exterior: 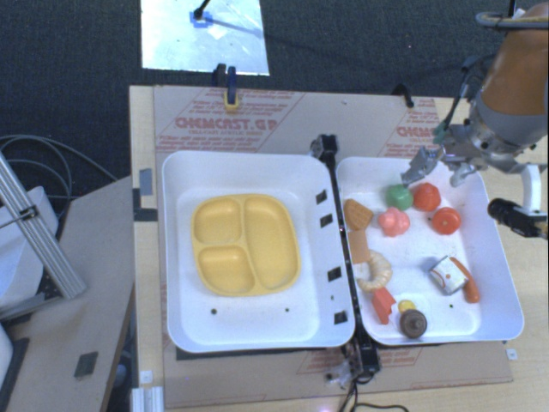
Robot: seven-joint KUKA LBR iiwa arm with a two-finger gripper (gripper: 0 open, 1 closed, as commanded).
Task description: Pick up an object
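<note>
The arm point(515, 75) runs off the right edge, so most of it's cut off. The gripper point(439, 168) is kinda blurry. The small white thing point(447, 275) in the right bin point(493, 256) is too tiny to identify.

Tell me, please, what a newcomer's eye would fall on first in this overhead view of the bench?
Most likely the yellow divided tray, lying alone in the left bin. Next, the bright scatter of toy food in the right bin: a green piece, a red piece and a pink piece near its far end. The gripper hangs just above that far end, close to the green piece.
</note>
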